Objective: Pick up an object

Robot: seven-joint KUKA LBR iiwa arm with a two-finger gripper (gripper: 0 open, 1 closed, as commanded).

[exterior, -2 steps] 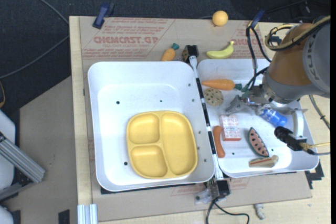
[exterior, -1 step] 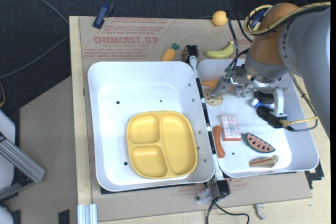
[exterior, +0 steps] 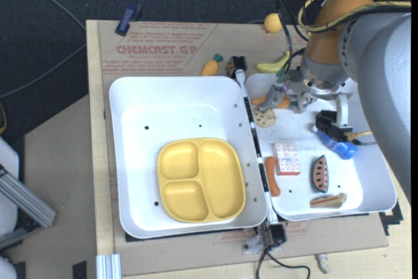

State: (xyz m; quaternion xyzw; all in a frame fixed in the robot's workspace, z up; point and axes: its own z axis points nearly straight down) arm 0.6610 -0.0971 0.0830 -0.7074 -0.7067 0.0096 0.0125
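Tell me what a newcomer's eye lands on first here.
The yellow divided plate stands out, alone in the left bin. Next comes the grey arm with its orange band reaching in from the right, its gripper low over the far end of the right bin, where a watermelon slice and other small toy foods lie scattered.

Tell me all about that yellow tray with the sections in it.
The yellow tray looks like smooth plastic, a rounded square split into three hollows: two smaller ones on the left, one long one on the right. It lies flat, slightly turned, on the floor of the left white bin, toward its near side. Nothing sits in it.
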